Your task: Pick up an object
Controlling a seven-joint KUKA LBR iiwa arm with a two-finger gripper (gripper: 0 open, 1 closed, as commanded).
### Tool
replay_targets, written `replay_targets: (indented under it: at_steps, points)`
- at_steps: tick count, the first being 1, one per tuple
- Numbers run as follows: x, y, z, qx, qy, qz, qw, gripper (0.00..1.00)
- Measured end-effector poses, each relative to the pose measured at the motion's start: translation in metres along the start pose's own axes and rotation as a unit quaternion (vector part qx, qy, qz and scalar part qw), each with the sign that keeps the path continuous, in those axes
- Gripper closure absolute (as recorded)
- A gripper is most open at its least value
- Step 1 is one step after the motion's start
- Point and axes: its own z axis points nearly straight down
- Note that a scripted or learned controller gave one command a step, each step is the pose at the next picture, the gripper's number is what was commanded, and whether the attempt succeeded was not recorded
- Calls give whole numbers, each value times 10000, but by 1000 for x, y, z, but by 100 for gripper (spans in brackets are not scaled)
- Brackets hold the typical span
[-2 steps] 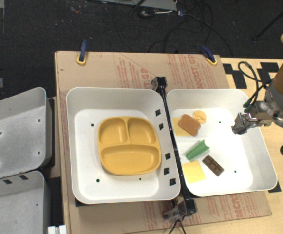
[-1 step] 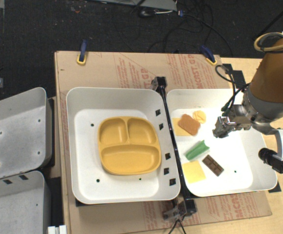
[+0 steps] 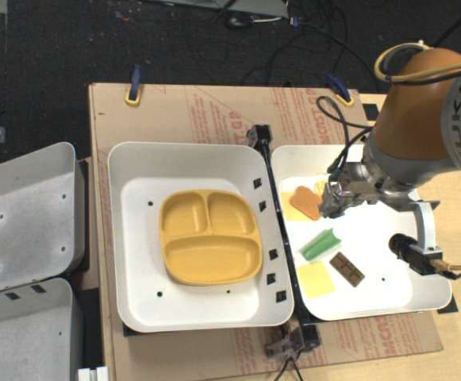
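tool (image 3: 331,202), finger state unclear, beside an orange wedge (image 3: 305,202); flat green block (image 3: 320,245), yellow square (image 3: 315,279), brown bar (image 3: 346,269) nearby.

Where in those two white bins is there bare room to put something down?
Free: the left bin's floor all around the yellow divided plate, and the right bin's near-right floor past the brown block. Crowded: the right bin's left side, where the orange piece, green block, yellow square and gripper cluster.
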Motion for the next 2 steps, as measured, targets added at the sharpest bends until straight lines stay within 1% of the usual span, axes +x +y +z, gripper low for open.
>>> replay_targets:
  at_steps: [1,2]
  points:
    - [48,-3,10,11,1,2,10000,100]
    - [100,-3,5,2,1,-1,10000,100]
